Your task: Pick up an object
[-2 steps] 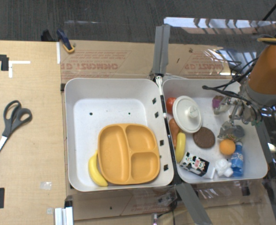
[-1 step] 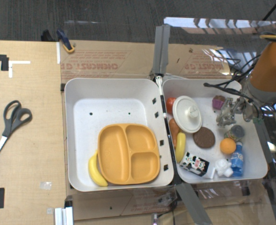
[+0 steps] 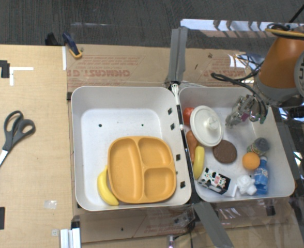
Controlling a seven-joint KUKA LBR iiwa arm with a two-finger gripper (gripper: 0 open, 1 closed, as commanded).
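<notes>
Roughly, near edge first:
Near row, right bin [image 3: 284,154]: a black-and-white patterned card box [image 3: 214,180] at the bin's 7 o'clock corner; a white bottle with a blue label [image 3: 255,181] at its 5 o'clock.
Orange ball [image 3: 251,160]: just above the bottle, at 6 o'clock from the claw, with a small grey piece [image 3: 260,145] between them.
Brown disc [image 3: 225,152]: mid-bin, at 7 o'clock from the claw, apart from it.
White round lid [image 3: 206,124]: at 9 o'clock from the claw, near but not touching; an orange-red item pokes out behind it.
Yellow banana [image 3: 198,160]: upright along the dividing wall, at 8 o'clock from the claw.
Left bin [image 3: 85,138]: a yellow divided tray [image 3: 141,168], with another banana [image 3: 106,189] tucked at its 8 o'clock edge.
Claw [image 3: 247,112]: at the right bin's far side; whether its fingers are apart or together, I cannot tell, and nothing is visibly between them.
Arm: orange band [image 3: 284,61] at 1 o'clock from the claw.
Counter [image 3: 28,154]: scissors [image 3: 12,136] lie at 9 o'clock, well apart from the bins.
</notes>
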